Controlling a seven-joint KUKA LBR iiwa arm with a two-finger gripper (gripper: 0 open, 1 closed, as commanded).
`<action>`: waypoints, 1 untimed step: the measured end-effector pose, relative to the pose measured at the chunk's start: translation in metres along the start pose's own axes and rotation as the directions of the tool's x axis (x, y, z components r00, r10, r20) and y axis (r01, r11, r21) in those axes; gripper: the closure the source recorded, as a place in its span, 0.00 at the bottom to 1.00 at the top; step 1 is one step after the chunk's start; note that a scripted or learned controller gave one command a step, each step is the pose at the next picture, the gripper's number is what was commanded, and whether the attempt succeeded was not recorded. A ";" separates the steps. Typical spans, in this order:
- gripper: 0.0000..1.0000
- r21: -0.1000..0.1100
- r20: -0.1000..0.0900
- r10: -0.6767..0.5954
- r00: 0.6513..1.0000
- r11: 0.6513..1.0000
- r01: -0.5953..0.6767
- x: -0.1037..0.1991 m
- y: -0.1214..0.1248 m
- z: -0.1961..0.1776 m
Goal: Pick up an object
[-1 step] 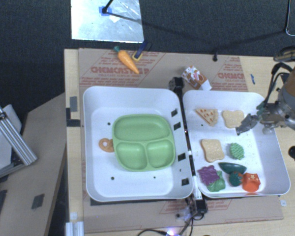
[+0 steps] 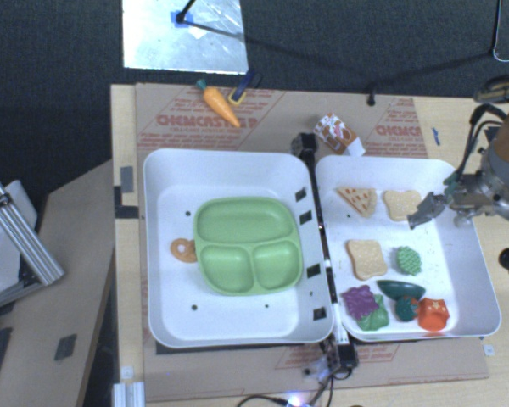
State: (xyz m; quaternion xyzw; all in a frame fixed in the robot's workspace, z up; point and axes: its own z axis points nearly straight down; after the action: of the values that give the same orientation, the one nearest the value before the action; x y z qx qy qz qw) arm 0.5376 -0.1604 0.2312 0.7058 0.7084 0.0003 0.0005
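Toast slice (image 2: 366,259), perhaps upright lengthwise.

Bench (image 2: 382,117) w/ two white bins (image 2: 165,227), carrot (image 2: 220,106), packet (image 2: 335,133).

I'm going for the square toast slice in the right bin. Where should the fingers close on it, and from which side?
The toast slice lies flat, so come straight down and close across its two long straight sides. The green leafy piece sits close on its right, so lower that finger carefully. The gripper is nearby above.

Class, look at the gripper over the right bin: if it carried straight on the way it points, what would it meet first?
Probably the bread-shaped toy just ahead of the gripper, which points left; height above the bin is unclear, so it might pass over.
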 end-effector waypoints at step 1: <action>0.00 0.003 -0.001 0.002 1.000 1.000 -0.002 0.009 -0.002 0.058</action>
State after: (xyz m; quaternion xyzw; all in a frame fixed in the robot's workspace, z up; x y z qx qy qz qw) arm 0.5355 -0.1516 0.1732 0.7064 0.7078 -0.0003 -0.0011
